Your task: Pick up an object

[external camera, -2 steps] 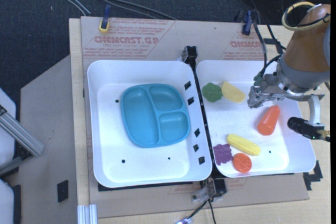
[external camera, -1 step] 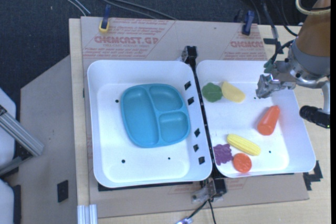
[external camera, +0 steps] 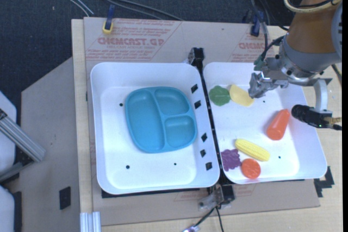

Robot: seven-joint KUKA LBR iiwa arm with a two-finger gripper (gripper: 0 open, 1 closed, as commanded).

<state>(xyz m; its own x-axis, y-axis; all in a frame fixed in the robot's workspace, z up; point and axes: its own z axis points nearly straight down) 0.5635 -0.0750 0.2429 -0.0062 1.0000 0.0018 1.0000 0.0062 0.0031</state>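
Hovering low in the right bin [external camera: 304,163], the jaws [external camera: 258,87] sat just beside a yellow lemon-shaped toy [external camera: 240,95]; open or closed, couldn't tell. Green toy [external camera: 219,95] touched the lemon's left. Orange carrot [external camera: 278,124], corn cob [external camera: 252,149], purple grapes [external camera: 230,158], orange fruit [external camera: 250,168] lay nearer. Blue divided tray [external camera: 160,118] sat in the left bin [external camera: 109,117].

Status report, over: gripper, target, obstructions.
Gripper low in right bin, above the yellow piece. Nothing seen held. Green piece crowds the yellow piece's left side. Orange carrot lies apart.
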